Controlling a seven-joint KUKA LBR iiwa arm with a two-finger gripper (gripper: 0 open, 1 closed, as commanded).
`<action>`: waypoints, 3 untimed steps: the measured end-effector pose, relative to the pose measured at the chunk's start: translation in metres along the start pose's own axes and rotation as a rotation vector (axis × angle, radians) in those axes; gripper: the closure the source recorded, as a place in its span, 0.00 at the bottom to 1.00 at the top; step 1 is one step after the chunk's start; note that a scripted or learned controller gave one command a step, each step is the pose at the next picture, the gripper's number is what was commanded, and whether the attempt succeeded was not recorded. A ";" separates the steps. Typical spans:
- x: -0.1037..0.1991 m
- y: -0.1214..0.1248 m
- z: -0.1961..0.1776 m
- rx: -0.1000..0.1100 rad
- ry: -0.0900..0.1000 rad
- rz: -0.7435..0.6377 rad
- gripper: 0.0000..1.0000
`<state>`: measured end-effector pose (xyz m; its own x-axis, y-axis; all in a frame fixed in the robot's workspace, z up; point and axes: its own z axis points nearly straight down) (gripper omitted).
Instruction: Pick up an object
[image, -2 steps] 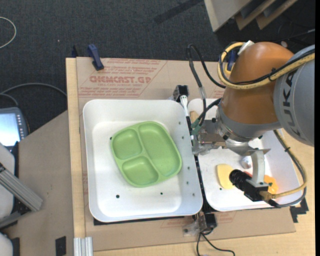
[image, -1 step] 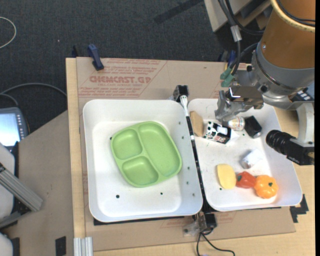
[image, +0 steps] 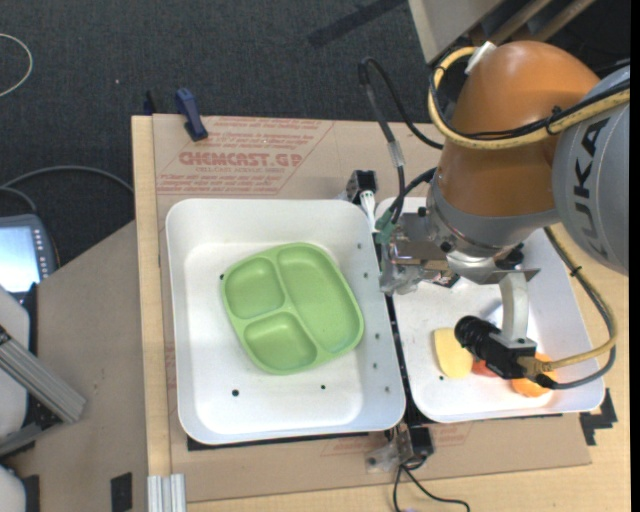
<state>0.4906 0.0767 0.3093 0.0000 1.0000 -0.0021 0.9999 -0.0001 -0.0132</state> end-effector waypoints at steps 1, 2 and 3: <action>-0.001 0.002 -0.017 -0.014 0.002 -0.001 1.00; 0.000 0.002 -0.027 -0.016 0.002 -0.001 1.00; -0.018 0.020 0.035 -0.005 0.000 0.003 1.00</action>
<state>0.5106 0.0585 0.2739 0.0033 1.0000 -0.0017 1.0000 -0.0034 -0.0083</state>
